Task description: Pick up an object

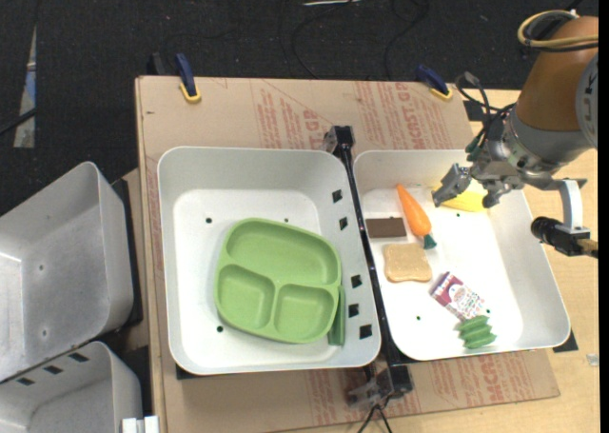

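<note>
The end effector [469, 188] hung over the far part of the right-hand shallow white plastic bin [533, 274], at about the 1 o'clock position of that bin. Its two dark fingers stood spread apart, with nothing gripped between them. A flat yellow object [466, 202] lay on the bin floor directly beneath the fingers; contact could not be determined.

The remaining contents of the right-hand bin were arranged as follows:
- An orange plastic carrot [414, 211] lay at 11 o'clock, just beside a dark brown rectangular block [385, 227] at 10 o'clock.
- A tan toast-shaped slice [407, 264] lay near the centre, toward 9 o'clock.
- A small pink-and-white printed packet [459, 297] lay at 6 o'clock, just beside a green ridged plastic piece [476, 332].

The left-hand shallow white plastic bin [181, 231] held a light green three-compartment plastic tray [278, 279]. Both bins rested on the brown cardboard-covered counter [247, 108].
</note>
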